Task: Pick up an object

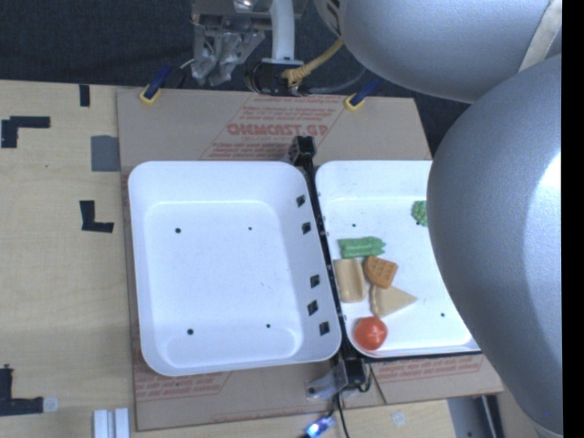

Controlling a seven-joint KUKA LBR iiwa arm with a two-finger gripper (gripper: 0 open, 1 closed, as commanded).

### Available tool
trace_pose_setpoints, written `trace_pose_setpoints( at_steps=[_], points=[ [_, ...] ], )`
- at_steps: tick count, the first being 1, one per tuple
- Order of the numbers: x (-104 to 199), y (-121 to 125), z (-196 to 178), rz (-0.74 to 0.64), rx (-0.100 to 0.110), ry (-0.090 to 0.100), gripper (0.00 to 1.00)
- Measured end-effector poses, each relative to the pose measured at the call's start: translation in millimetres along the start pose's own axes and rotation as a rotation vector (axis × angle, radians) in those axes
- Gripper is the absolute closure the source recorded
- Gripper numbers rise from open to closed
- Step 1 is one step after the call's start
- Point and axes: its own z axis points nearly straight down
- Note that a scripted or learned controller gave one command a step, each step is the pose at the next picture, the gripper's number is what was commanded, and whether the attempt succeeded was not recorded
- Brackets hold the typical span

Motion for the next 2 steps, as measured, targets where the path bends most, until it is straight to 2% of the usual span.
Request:
trace_pose_setpoints(
  at_steps=[1,2],
  points=[
    [-3,0,-4,0.003,-0.004,0.000,1.00],
    [-4,0,28,0.004,0.000,-0.002,1.00]
  ],
)
